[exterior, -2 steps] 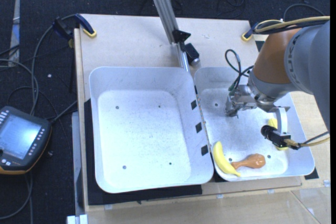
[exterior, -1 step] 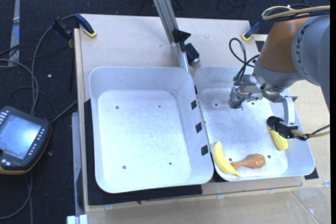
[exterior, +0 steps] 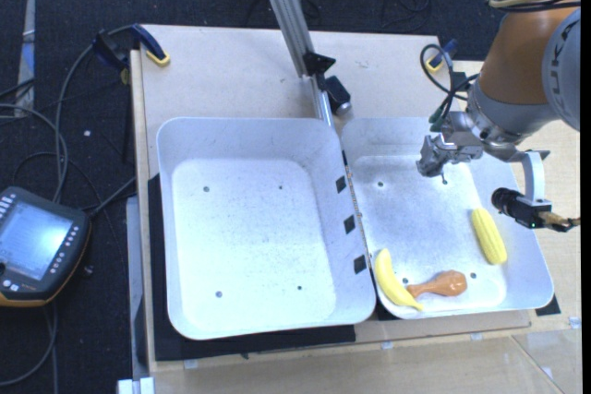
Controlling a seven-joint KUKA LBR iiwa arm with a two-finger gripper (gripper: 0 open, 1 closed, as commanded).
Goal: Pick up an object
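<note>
Gripper hovered over the right white bin, nothing in it!
Nearest the camera, below the grey two-finger gripper (exterior: 434, 163), lay a curved yellow plastic banana (exterior: 392, 281), an orange-brown drumstick toy (exterior: 440, 285) and a yellow corn cob (exterior: 488, 235) in the right shallow white bin (exterior: 406, 198).

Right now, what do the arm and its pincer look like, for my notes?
The arm is rounded, with a broad orange section and grey casing beside it. Dark cables loop along its left side, and a pale cable arcs over the top. The pincer is a small dark grey metal assembly at the wrist's end.
</note>
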